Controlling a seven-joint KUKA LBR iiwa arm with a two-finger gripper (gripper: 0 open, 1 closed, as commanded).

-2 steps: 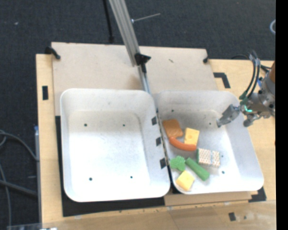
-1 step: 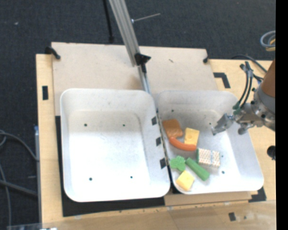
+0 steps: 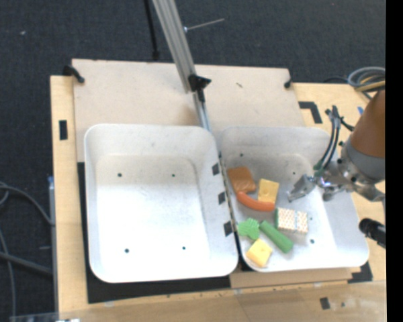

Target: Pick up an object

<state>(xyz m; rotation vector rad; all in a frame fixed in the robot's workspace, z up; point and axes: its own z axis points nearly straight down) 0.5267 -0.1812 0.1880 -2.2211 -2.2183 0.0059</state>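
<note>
Objects for picking: a cluster in the right bin [image 3: 336, 247], toward its 9 o'clock side. Orange carrot piece [image 3: 255, 202]; green piece [image 3: 275, 237]; brown piece [image 3: 241, 178]; wafer block [image 3: 292, 220]; two yellow cubes [image 3: 268, 191]. Gripper [image 3: 307, 186] at the cluster's 3 o'clock, holding nothing, aperture cannot be told. Step: approach. Next: centre over one piece, descend.
</note>
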